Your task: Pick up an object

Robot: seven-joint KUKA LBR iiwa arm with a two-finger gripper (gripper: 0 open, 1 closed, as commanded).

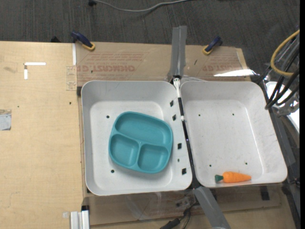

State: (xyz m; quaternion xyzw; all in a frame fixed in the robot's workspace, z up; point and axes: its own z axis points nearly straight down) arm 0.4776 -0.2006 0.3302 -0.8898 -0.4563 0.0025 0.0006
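Note:
A teal divided plate [141,142] with three compartments lies in the left white bin [95,97], slightly tilted toward the bin's centre. A small orange carrot toy [232,177] with a green tip lies along the front wall of the right white bin [228,92]. At the view's right edge, cables and part of the arm's structure [286,87] stand beside the right bin.
The bins sit side by side on a cardboard sheet [124,63] held by blue and yellow clamps [83,40]. A grey metal bar [178,49] runs between the bins at the back. A wooden bench top [38,137] stretches to the left.

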